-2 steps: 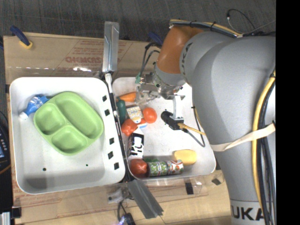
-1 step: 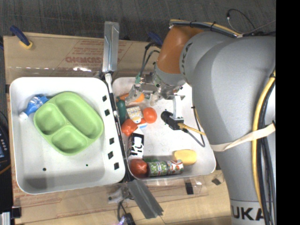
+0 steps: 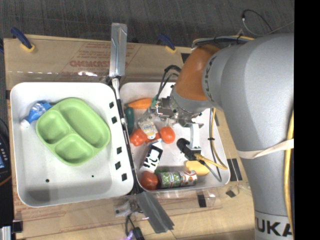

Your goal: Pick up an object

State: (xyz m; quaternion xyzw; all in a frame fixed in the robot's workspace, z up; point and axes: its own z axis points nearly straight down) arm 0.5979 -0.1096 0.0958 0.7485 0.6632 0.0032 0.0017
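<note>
Inventory, reckoned from the upright grey metal divider (image 3: 118,54) between my two bins.

Left of the divider: shallow white plastic bin (image 3: 30,184); in it a light green three-compartment plastic tray (image 3: 73,130), and at the tray's far-left edge a crumpled blue-and-white packet (image 3: 36,110).

Right of the divider: second shallow white plastic bin (image 3: 220,176), crowded. Nearest the divider, a dark green stick-shaped item (image 3: 129,117) and an orange carrot-shaped toy (image 3: 139,103); then an orange-red round toy (image 3: 136,137), a small pale bottle (image 3: 147,129), a black-and-white patterned block (image 3: 153,156), a red round toy (image 3: 148,180), a green-labelled lying bottle (image 3: 172,178), an orange-red tomato-like toy (image 3: 167,134), a yellow banana-shaped toy (image 3: 197,168).

My two-finger gripper (image 3: 161,109): low over the pale bottle. How wide it stands, I cannot tell; I see nothing in it.

Step in hand, as I judge: the approach. Next calls for closing on one item cleanly among close neighbours, then lifting.
</note>
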